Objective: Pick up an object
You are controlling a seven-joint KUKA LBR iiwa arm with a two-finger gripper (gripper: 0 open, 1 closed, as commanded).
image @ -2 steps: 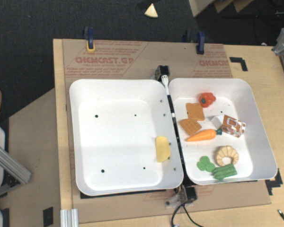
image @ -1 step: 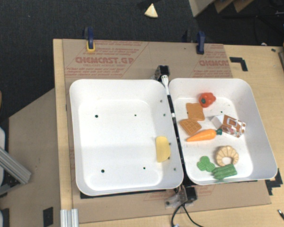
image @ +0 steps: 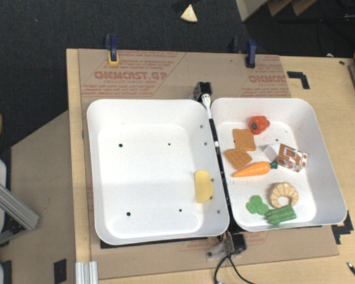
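Bench | left bin: yellow piece | right bin: carrot

Lighting: even, bright overhead. White bins slightly overexposed, faint shading along left bin's front edge. Focus mildly soft throughout.

The left bin is open floor apart from a yellow piece near its right wall. The right bin is crowded: waffles, carrot, carton, pastry and greens lie close together.
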